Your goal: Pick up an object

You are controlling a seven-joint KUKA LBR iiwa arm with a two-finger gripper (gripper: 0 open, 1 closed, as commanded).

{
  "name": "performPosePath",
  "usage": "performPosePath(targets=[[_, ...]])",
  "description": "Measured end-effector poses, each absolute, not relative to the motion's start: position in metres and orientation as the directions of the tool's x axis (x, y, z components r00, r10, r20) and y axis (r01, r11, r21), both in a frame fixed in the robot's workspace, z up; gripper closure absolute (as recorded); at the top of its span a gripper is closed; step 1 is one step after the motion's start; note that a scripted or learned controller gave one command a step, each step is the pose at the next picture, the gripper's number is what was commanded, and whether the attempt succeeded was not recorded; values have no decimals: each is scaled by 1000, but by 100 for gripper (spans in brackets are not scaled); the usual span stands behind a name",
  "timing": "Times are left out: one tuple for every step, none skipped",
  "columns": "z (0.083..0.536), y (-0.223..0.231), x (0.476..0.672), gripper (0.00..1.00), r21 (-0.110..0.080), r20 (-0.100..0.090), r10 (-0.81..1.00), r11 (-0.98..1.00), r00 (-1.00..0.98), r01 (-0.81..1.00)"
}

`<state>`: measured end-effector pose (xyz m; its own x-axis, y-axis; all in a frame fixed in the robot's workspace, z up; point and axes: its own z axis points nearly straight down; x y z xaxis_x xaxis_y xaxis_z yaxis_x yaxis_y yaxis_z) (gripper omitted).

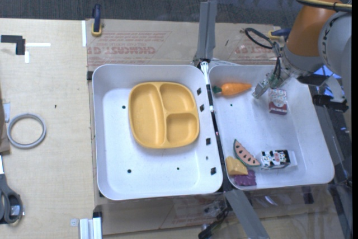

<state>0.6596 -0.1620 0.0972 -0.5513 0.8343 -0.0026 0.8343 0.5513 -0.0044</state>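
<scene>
Gripper (pixel 263 88) sits in the upper part of the right bin (pixel 313 143), its grey fingers pointing down and left toward the bin floor, with nothing visible between them; whether they stand wide or narrow I cannot tell at this size. Arm (pixel 313 31) comes in from the upper right of the frame, its orange band above the wrist and cables looping around it.

Just left of the gripper lies a carrot (pixel 235 88), near the top left corner of the right bin, close to the fingertips but apart from them. Just right and slightly below the gripper lies a small red and white packet (pixel 278 102). In the lower part of the same bin a watermelon slice (pixel 246 154) lies beside a black and white carton (pixel 276 159), with a yellow wedge (pixel 235 166) and a purple piece (pixel 244 179) touching each other at the bottom left corner.

Left bin (pixel 112 176) holds a yellow divided plate (pixel 164 115), set toward its upper middle.

On the bench at the far left lies a grey ring (pixel 25 130), well apart from both bins
</scene>
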Motion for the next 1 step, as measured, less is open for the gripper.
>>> performPosePath(targets=[[97, -162, 660, 0, -4, -2, 834, 551, -551, 834]])
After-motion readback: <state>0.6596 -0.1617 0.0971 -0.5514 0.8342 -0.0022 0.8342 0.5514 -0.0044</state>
